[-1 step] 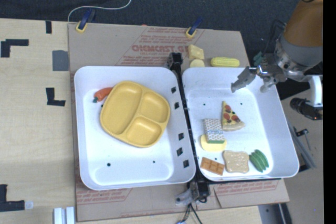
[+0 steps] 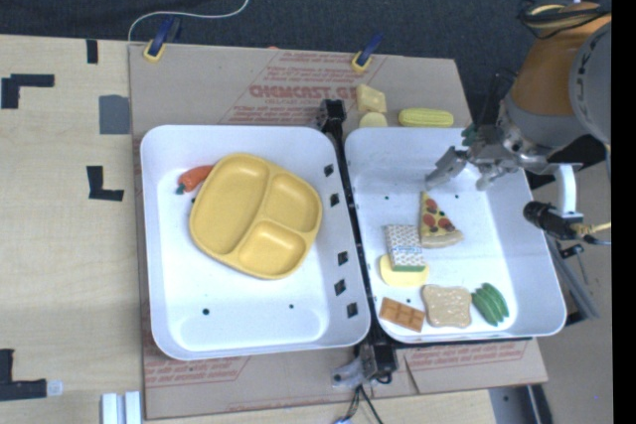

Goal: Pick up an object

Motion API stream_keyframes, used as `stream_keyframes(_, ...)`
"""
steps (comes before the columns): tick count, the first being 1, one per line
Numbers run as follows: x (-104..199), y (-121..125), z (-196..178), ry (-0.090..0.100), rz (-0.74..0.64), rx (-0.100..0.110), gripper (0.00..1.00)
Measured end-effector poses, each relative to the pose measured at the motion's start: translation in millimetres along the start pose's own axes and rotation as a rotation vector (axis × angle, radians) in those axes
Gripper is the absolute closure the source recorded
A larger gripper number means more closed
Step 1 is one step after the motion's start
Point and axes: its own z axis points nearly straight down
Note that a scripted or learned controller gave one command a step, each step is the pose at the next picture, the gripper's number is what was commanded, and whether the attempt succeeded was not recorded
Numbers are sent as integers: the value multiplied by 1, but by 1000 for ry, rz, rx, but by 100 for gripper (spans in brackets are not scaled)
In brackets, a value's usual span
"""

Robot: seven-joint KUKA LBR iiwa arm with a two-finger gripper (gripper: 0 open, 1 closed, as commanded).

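From the overhead camera, two white bins sit side by side on the counter (image 2: pixel 60 243), on a sheet of brown cardboard (image 2: pixel 288 84). The left bin (image 2: pixel 169 313) fills the centre-left of the frame and carries a yellow divided plate (image 2: pixel 255 214), tilted a little, with an orange carrot-like piece (image 2: pixel 195 177) poking out just beside the plate's upper-left edge.

The right bin (image 2: pixel 517 243) holds the toy food. A pizza slice (image 2: pixel 436 220) lies near its middle; just left and below it is a grey-white patterned block (image 2: pixel 403 245) resting on a yellow slab (image 2: pixel 401 272). Along the bin's lower edge lie a brown waffle piece (image 2: pixel 401 314), a slice of toast (image 2: pixel 447 306) and a green vegetable (image 2: pixel 489 302), each near the next.

Above the right bin, on the cardboard, sit two pale yellow lumps (image 2: pixel 371 104) and a corn cob (image 2: pixel 425 117).

The arm (image 2: pixel 561 74) enters from the upper right of the frame. Its gripper (image 2: pixel 469 166) hangs over the upper part of the right bin, above and to the right of the pizza slice; the fingers (image 2: pixel 443 168) stand apart with nothing between them.
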Motion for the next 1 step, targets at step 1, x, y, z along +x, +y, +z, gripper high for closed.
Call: stream_keyframes(1,11,-5,79,-3,-2,-10,0)
